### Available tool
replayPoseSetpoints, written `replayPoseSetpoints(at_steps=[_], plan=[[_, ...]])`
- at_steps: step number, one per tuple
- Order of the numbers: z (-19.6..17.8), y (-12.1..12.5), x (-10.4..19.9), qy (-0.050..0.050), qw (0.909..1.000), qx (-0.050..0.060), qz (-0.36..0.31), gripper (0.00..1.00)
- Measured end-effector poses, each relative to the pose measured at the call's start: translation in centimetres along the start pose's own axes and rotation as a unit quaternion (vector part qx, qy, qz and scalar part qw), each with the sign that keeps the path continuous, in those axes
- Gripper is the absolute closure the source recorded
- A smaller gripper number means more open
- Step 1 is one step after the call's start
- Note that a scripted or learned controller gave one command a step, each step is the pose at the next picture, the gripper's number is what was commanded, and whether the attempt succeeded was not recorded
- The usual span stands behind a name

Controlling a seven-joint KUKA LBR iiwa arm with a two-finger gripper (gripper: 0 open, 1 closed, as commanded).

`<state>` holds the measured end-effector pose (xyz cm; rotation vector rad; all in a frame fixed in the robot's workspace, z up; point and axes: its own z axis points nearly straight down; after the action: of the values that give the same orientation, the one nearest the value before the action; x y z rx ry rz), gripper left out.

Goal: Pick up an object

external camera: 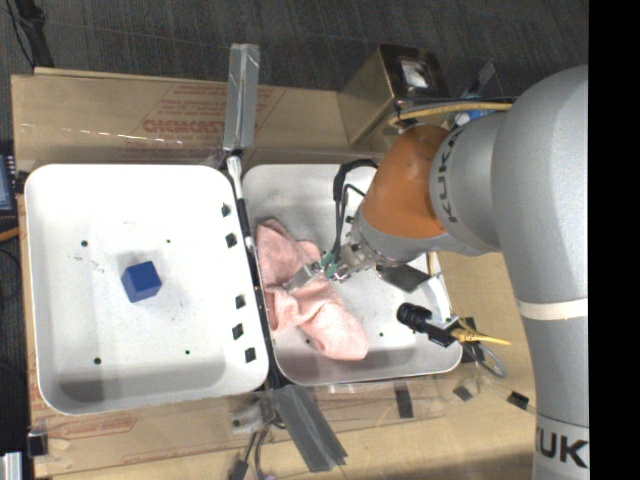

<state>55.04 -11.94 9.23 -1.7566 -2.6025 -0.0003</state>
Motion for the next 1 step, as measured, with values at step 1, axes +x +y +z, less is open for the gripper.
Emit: replayPoseSetpoints(at_steps=[1], plan=[[-0.06,5.54,-1.47,-0.001,0.9995,0.0,0.032,0.0]])
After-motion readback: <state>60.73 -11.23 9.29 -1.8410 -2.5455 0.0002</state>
